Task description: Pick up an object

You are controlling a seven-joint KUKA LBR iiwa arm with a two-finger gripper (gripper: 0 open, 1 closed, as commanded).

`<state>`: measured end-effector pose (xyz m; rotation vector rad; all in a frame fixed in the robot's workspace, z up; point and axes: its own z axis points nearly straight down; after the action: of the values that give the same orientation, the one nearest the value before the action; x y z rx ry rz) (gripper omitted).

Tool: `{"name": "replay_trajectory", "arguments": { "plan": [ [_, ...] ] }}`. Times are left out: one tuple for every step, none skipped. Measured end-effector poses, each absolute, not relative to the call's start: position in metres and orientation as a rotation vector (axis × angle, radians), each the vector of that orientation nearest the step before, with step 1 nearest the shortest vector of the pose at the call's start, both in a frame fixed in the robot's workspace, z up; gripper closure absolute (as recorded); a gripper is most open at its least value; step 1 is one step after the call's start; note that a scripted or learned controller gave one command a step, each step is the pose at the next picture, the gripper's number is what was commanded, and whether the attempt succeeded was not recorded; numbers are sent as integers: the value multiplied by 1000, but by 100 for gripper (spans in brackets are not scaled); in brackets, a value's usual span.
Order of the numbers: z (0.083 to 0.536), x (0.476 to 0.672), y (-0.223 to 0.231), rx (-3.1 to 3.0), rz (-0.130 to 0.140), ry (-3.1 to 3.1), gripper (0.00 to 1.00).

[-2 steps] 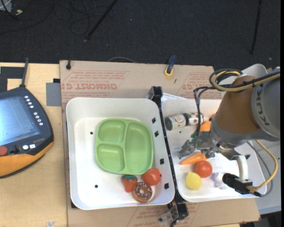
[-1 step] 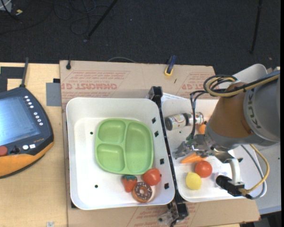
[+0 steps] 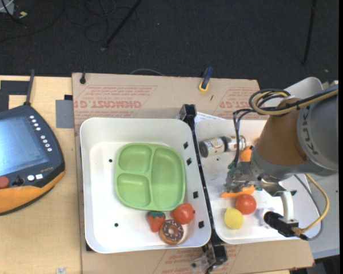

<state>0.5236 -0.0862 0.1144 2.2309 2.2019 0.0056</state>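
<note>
The grey arm with the orange band (image 3: 286, 141) is reaching in from the right and hanging over the right-hand shallow white bin (image 3: 216, 173). Its pincer (image 3: 240, 178) is sitting low in that bin, and whether it is apart or together cannot be told from this angle.

Just below the pincer, a slim orange carrot-like piece (image 3: 231, 194) is lying flat on the bin floor. A round red toy tomato (image 3: 246, 204) is resting right beside it, and a small yellow lemon-shaped toy (image 3: 233, 218) is sitting next to that, nearer the front wall. Nothing is showing as gripped. A small clear bottle with a dark cap (image 3: 217, 146) is lying on its side near the back of the same bin.

The left-hand white bin (image 3: 97, 170) is carrying a green three-compartment plastic plate (image 3: 150, 176). In front of the plate, a red toy strawberry (image 3: 156, 220), a second red tomato (image 3: 183, 213) and a brown ring doughnut (image 3: 172, 232) are clustering together.

Both bins are standing on a sheet of brown cardboard (image 3: 137, 99) on the pale tabletop (image 3: 28, 233), where a grey and orange handheld screen unit (image 3: 20, 153) is lying at far left.
</note>
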Motion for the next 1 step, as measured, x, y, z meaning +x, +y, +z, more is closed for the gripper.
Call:
{"name": "replay_trajectory", "arguments": {
  "plan": [
    [177, 525, -85, 2221, 1, 2221, 100]
  ]
}}
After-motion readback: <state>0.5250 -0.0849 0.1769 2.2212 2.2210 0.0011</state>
